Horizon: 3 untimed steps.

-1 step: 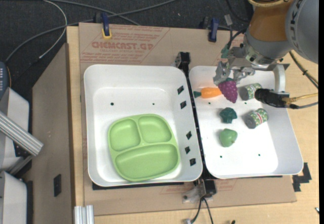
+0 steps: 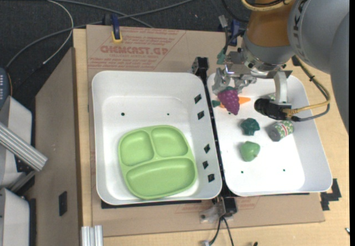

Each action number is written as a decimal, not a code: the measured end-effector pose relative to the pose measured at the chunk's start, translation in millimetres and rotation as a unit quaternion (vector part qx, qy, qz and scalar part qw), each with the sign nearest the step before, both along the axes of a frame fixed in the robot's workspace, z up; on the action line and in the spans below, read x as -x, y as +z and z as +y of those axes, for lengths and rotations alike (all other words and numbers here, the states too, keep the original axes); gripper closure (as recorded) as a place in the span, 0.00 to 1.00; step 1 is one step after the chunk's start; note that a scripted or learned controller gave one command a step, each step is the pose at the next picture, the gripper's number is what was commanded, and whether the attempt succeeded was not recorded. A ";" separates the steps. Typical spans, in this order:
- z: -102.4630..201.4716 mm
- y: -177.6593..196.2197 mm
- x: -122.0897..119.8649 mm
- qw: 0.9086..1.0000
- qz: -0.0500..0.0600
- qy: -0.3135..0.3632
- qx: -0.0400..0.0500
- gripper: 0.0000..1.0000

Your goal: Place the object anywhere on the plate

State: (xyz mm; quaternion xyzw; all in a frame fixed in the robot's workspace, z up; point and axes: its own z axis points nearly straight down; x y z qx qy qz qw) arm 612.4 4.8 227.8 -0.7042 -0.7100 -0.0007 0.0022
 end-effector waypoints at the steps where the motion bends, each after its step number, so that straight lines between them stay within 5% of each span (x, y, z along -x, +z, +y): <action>1: 55.5 8.9 8.3 1.000 -0.001 0.000 0.000 1.00; 3: 159.8 -11.3 47.5 1.000 0.002 -0.001 0.001 1.00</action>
